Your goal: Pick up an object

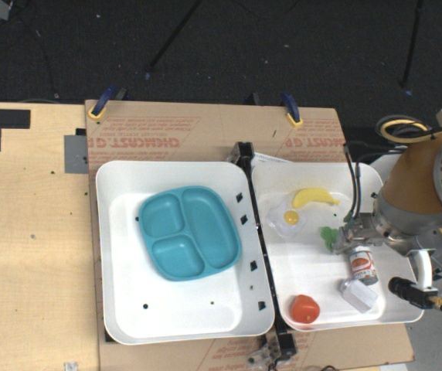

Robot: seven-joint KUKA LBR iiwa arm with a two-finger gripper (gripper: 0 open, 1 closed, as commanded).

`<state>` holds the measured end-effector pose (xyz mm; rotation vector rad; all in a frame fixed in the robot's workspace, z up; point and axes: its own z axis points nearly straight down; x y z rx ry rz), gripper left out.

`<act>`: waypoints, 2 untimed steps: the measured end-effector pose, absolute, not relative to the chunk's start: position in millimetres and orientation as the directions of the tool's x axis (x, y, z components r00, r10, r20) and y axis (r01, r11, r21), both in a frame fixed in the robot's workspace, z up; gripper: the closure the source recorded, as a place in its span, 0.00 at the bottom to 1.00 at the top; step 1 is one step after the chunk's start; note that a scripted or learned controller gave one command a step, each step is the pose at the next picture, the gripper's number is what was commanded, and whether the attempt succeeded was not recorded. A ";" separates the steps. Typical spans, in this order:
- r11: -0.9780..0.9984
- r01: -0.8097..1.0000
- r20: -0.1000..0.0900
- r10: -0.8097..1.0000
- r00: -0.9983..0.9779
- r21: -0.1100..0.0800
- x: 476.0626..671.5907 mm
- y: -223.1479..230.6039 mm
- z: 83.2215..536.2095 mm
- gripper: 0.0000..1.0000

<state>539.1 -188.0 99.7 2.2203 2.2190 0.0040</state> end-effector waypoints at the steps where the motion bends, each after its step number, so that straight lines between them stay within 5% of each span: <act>1: -0.001 1.000 -0.001 1.000 0.001 0.003 542.8 -197.7 148.0 1.00; 2: 0.000 1.000 -0.001 1.000 0.000 0.003 543.4 -193.6 190.5 1.00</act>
